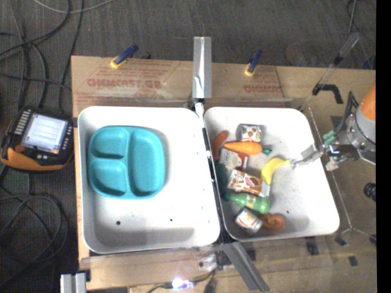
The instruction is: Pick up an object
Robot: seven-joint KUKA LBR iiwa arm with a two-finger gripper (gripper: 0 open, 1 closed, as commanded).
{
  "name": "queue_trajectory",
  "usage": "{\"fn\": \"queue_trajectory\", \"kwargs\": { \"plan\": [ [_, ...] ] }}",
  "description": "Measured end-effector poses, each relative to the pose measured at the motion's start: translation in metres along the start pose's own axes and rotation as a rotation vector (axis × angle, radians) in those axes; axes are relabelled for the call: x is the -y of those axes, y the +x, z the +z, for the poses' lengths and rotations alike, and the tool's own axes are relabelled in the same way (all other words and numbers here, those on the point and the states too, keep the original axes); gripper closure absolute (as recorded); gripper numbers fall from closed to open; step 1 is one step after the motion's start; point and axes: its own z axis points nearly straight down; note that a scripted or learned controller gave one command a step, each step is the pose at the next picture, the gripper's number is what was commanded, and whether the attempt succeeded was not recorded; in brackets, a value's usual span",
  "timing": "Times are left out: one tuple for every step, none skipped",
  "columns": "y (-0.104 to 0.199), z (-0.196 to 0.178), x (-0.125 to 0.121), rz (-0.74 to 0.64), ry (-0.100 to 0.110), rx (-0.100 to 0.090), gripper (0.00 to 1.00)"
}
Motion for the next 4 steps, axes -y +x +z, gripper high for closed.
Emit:
{"fn": "queue_trajectory", "kwargs": {
  "plan": [
    [0.076, 0.098, -0.063, -0.22, 0.0, -0.001, 0.0],
    [0.029, 0.146, -0.076, -0.264, -0.008, 0.005, 0.0],
    [0.044, 0.149, -0.147, -0.138, 0.008, 0.009, 0.0],
    [0.043, 0.142, -0.144, -0.14, 0.022, 0.01, 1.0]
  ]
}}
